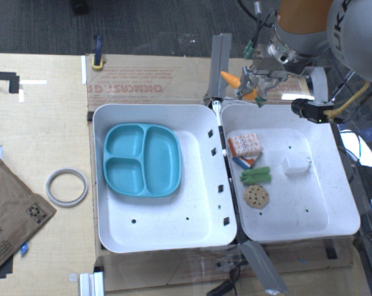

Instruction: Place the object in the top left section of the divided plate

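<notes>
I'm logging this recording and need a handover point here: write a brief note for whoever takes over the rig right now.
Gripper: raised over the back edge of the right bin, an orange carrot-like object between its fingers.
Divided plate: blue, in the left bin, nothing in its sections.
Done: object apparently picked.
Left: carry it over to the plate's top left section and release.
Cookie, green piece and snack packet lie in the right bin.
</notes>
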You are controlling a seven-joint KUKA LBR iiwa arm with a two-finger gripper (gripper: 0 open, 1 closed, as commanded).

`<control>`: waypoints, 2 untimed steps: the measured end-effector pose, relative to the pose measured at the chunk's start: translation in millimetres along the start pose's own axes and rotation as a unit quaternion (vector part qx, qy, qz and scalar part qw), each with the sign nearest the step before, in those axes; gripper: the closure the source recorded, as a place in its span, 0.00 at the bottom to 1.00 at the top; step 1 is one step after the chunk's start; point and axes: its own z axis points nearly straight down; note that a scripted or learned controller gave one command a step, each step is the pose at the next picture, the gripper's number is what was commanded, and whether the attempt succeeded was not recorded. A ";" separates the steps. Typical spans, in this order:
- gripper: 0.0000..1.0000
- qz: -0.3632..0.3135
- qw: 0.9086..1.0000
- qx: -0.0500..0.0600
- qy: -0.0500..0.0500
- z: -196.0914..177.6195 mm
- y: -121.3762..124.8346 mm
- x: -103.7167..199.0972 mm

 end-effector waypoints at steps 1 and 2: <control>1.00 -0.045 0.999 -0.002 0.000 -86.4 -84.8 9.7; 1.00 -0.106 0.994 -0.001 0.000 -94.9 -79.5 76.4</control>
